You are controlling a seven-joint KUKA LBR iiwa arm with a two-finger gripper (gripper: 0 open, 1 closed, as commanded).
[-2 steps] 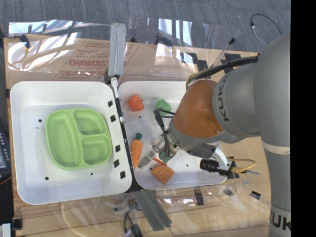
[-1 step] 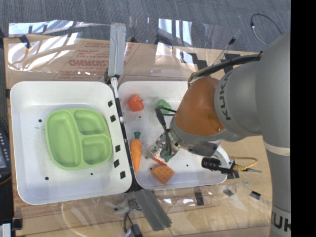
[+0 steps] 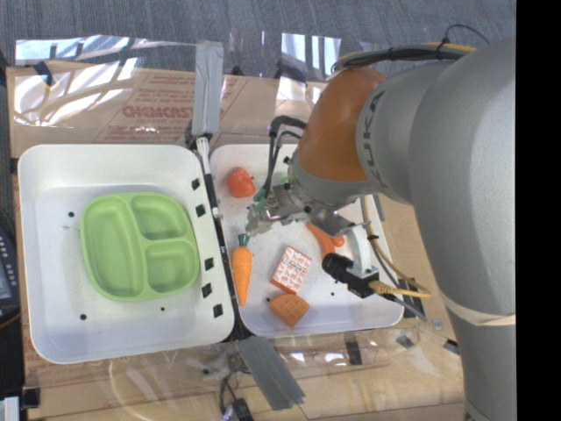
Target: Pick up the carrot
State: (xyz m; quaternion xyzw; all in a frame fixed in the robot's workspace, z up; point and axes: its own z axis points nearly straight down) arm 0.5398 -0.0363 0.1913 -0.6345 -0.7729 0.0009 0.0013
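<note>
The gripper (image 3: 267, 210) hangs over the upper left part of the right bin (image 3: 386, 316), its metal parts crowded together under the orange wrist band; whether it is spread or closed I cannot tell, and nothing is visibly caught in it. Just up and left of it lies a small red-orange piece (image 3: 240, 182), which a coarse colour cue might mistake for the target. The carrot (image 3: 241, 272) itself lies below the gripper, lengthwise along the bin's left wall, green stub pointing up, touching or nearly touching that wall. That is the main hazard: a finger descending on the wall side could strike the rim or the divider (image 3: 213, 235) between the bins, or push the carrot away instead of enclosing it. A patterned red-and-white block (image 3: 292, 269) sits just to the carrot's right and a waffle-like piece (image 3: 288, 309) near the bottom edge; either could be nudged or grabbed along with it. The left bin (image 3: 53, 178) holds a green sectioned plate (image 3: 140, 244), well clear.
</note>
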